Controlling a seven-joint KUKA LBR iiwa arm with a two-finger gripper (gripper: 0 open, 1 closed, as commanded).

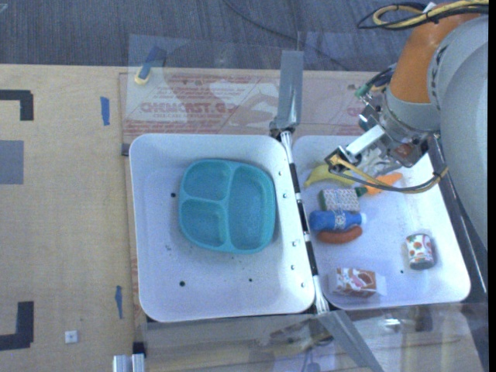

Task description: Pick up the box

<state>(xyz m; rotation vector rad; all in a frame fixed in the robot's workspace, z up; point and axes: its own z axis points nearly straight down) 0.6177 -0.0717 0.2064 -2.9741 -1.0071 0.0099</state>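
Note:
A small red and white box point(356, 281) lies on its side near the front edge of the right bin point(446, 285). My gripper point(386, 158) hangs over the back of that bin, well behind the box and apart from it. Under and beside the gripper lie a yellow banana-shaped piece point(319, 176) and an orange piece point(385, 180). Nothing shows between the gripper and the box.
The right bin also holds a speckled block point(339, 200), a blue bottle point(333, 220), a red sausage point(341, 236) and a small can point(419, 250). A teal divided plate point(228, 205) sits in the left bin point(155, 270).

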